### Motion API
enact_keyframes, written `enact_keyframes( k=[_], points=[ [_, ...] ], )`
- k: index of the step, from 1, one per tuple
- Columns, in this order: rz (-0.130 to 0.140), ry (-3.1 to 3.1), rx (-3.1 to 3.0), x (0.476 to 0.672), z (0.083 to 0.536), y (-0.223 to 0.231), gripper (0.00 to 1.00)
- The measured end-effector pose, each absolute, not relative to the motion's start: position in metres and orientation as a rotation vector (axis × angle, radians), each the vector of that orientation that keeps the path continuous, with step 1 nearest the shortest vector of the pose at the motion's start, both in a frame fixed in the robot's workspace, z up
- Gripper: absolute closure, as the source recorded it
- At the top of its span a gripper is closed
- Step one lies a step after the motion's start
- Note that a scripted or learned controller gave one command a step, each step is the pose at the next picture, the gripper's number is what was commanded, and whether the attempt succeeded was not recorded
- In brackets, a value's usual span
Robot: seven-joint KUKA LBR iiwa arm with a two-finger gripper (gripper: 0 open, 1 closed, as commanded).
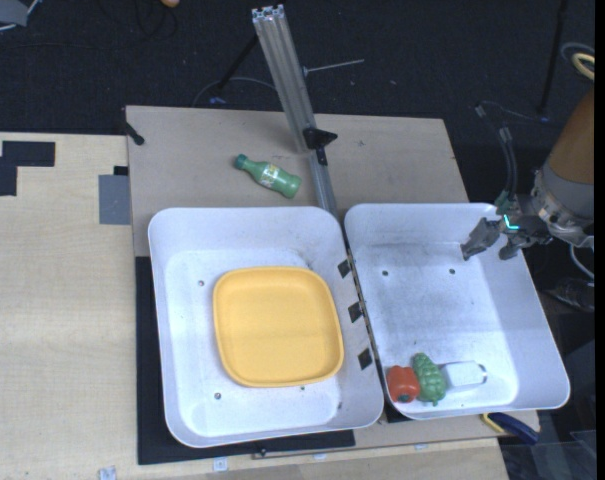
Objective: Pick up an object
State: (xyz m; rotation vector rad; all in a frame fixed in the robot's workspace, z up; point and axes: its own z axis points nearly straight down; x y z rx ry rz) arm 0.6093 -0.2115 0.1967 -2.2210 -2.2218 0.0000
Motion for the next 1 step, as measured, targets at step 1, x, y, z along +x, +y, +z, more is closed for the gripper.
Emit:
enact_keyframes(
  k=[1],
  points=[
    [0.0, -2.222, -2.221, 0.6092, 0.1966, -0.2115, 0.0]
  ],
)
